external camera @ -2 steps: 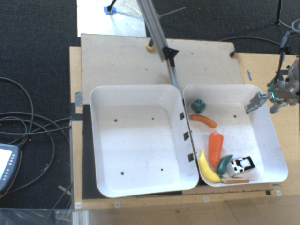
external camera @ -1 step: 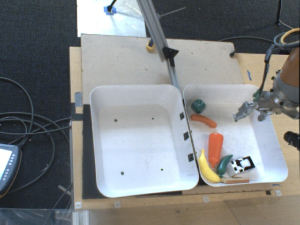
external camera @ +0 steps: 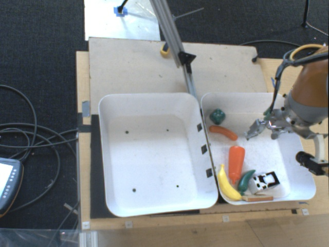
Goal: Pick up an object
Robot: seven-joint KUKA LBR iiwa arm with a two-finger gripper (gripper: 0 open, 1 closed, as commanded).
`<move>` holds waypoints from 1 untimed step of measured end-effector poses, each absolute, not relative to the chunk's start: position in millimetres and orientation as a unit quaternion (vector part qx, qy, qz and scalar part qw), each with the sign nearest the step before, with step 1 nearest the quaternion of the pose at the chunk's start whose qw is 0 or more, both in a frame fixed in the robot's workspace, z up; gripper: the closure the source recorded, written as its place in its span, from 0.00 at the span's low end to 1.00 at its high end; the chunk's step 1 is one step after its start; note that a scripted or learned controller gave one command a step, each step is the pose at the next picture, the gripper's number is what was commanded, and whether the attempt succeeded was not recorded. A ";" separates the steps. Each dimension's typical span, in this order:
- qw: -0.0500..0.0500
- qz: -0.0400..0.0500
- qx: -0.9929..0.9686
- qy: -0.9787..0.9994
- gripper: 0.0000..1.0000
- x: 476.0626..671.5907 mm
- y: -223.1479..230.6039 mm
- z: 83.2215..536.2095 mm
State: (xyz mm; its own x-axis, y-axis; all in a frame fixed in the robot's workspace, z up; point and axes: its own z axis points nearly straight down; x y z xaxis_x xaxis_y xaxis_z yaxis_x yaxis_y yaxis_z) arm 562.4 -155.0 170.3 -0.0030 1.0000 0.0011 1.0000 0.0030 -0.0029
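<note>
The right bin [external camera: 295,187] holds several small items. A dark green round piece [external camera: 217,116] lies at its back left, with a red-orange sausage shape [external camera: 223,133] just in front of it. An orange carrot [external camera: 236,163] lies mid-bin, and a yellow banana [external camera: 227,184] rests along the left wall. Beside the banana are a green pod [external camera: 245,180] and a black-and-white block [external camera: 266,180]. My gripper [external camera: 257,128] hovers over the bin's back middle, right of the sausage shape, with nothing seen in it.
The left bin [external camera: 110,153] sits beside the right one, with a shared wall [external camera: 204,148] between them. A grey pole [external camera: 169,24] slants in from the top. The arm's orange band [external camera: 311,86] overhangs the right bin's right edge. Cables lie on the floor at left.
</note>
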 end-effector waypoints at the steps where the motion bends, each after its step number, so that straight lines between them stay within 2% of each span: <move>1: 0.002 0.001 -0.707 -0.708 0.00 557.6 -145.1 117.5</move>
State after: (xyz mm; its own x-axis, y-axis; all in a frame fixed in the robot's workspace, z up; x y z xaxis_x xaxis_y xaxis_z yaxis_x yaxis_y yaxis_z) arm 557.6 -145.1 117.5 -0.0015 1.0000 0.0014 1.0000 0.0015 -0.0032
